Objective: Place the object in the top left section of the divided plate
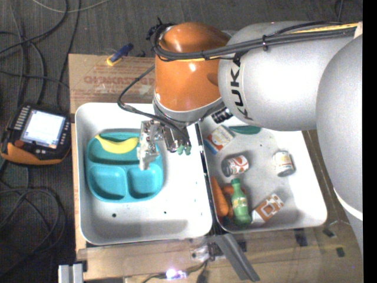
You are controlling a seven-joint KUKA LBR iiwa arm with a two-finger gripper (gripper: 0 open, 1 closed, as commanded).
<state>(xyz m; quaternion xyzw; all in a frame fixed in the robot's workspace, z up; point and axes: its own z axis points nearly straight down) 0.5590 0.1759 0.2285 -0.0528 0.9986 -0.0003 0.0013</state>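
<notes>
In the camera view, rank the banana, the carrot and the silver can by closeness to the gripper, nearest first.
Measured from the gripper, over the divided plate:
1. Banana, just left of it, in the plate's top section in the left bin.
2. Carrot, at the right bin's left wall.
3. Silver can, farther right in the right bin.

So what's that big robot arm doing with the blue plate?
The arm reaches in over the left bin, and its gripper hangs just above the right side of the blue plate. A banana lies in the plate's top section. I can't tell if the gripper holds anything. The right bin has cans, a green bottle, a carrot and small packets.
</notes>
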